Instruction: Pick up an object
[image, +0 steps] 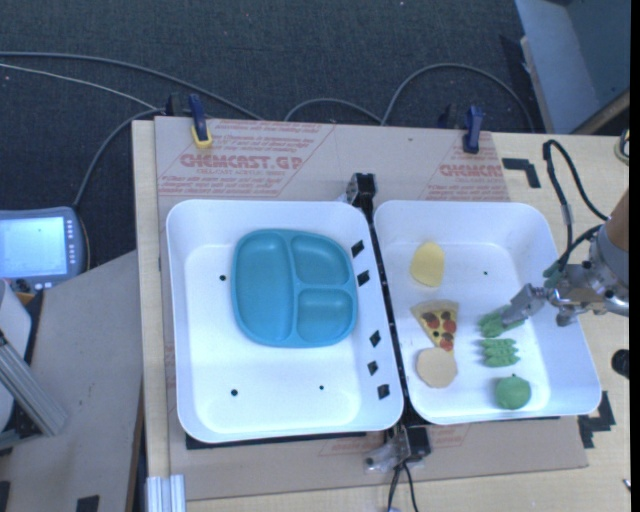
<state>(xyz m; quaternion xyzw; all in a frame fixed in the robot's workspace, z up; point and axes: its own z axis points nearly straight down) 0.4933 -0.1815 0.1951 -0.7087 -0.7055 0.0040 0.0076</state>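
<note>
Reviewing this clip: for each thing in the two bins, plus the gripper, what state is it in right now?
blue divided plate: flat in the left bin, nothing on it.
yellow piece: lying loose in the right bin.
pizza slice: lying flat, untouched.
tan round piece: lying flat just below the pizza slice.
green piece: at the gripper's tip.
green leafy piece: lying loose.
green round piece: resting near the bin's front edge.
gripper: low in the right bin; grip unclear.

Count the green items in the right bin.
3. One sits at the gripper tip, one lies just below it, and one round piece rests near the bin's front edge. The gripper may hide part of the first.
</note>
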